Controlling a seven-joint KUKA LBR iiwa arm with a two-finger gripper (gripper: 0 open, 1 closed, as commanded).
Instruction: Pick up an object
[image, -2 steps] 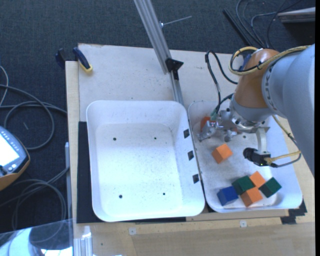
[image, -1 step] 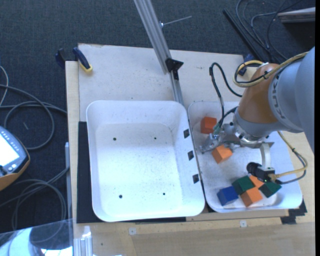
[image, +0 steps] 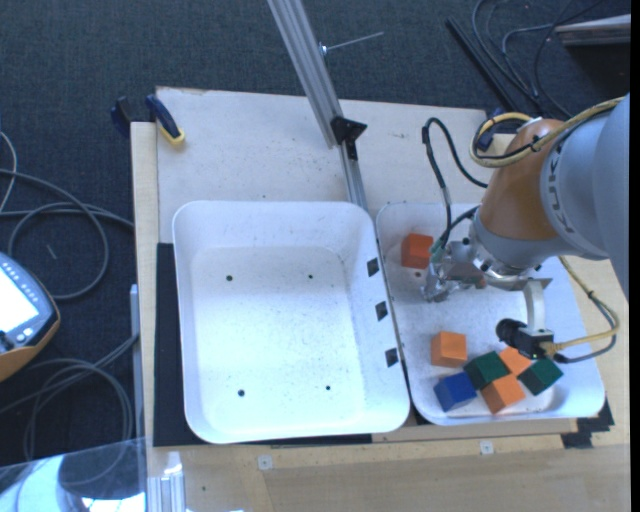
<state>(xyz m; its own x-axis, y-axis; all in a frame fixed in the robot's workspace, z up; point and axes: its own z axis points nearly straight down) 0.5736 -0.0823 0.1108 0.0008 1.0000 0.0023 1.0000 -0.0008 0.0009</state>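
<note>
Beside the orange cube, jaws, mid-bin.

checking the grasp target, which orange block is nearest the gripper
The orange block at the far end of the right bin, just left of the gripper. The other orange blocks lie nearer the bin's front edge.

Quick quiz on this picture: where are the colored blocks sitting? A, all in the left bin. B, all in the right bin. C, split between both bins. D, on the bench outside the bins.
B: the orange block near the gripper and the block cluster all lie in the right bin.
</note>
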